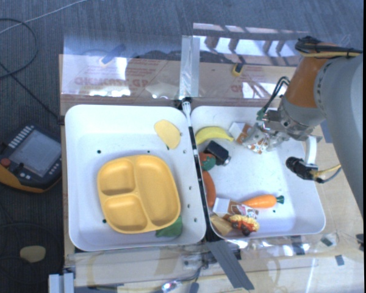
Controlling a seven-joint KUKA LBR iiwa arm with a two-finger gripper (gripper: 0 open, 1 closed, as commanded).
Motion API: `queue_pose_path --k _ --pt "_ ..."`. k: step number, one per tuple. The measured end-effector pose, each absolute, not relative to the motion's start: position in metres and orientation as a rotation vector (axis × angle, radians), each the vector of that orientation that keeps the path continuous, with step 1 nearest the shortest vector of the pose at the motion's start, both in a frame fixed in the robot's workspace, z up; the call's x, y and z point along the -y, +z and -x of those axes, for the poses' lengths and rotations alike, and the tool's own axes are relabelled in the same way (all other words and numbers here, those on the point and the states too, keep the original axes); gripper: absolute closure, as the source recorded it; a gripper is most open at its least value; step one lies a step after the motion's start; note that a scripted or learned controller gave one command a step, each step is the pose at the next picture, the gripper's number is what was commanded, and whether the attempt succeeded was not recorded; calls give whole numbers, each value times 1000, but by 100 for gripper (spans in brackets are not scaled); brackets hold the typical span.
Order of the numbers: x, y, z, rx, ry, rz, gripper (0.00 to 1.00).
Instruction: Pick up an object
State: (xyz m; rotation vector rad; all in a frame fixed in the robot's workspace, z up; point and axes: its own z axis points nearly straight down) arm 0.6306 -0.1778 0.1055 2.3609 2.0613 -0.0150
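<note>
Dark carpet surrounds the bench as two white bins sit side by side. Nearest, a carrot (260, 201) lies untouched in the right bin (305, 221); a yellow tray (138, 192) fills the left. Farther back, the gripper (263, 138) hovers over a crinkly packet (256, 141), grip impossible to tell — nothing lifted yet.

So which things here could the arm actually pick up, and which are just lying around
Job:
orange toy carrot
yellow banana
small black block
claw

Lying about:
yellow three-part plastic plate
orange-edged handheld controller
</note>
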Motion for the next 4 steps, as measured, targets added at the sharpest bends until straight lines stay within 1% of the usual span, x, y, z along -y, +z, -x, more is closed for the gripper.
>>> queue_pose_path --k 1,2,3,4 --pt "148 192 -623 -2232 -6 -2207 100" --pt "122 127 -663 -1878 34 -2479 100" --pt "110 117 -656 -2228 45 -2120 100" --pt "118 118 -650 -2565 46 -1687 100"
